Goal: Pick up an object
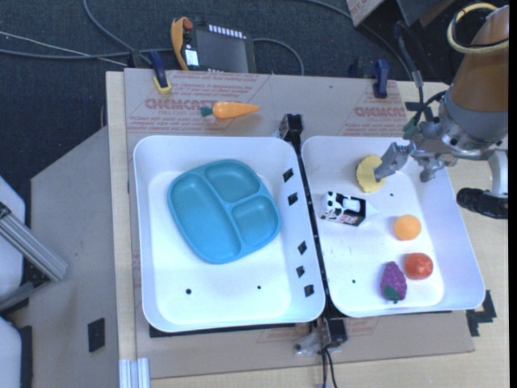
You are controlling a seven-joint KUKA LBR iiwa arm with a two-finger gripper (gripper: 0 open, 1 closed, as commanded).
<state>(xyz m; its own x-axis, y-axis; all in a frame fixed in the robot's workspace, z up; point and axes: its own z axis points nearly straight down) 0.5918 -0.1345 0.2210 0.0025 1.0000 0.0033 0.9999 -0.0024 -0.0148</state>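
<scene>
The right bin (452, 217) holds several toys. A yellow piece (368, 174) lies near its back, and a black-and-white cow (344, 208) sits near the left wall. An orange ball (407, 227), a red tomato (418, 265) and purple grapes (393, 281) lie toward the front right. My gripper (409, 165) hangs over the back of this bin, open, with nothing between its fingers. Its left finger (393, 158) is just right of the yellow piece; I cannot tell whether they touch.
The left bin (153, 241) carries a blue divided plate (224, 209). A toy carrot (229, 111) lies on the bench behind that bin. Clamps (159, 75) grip the bench's back edge, and a black divider (300, 217) runs between the bins.
</scene>
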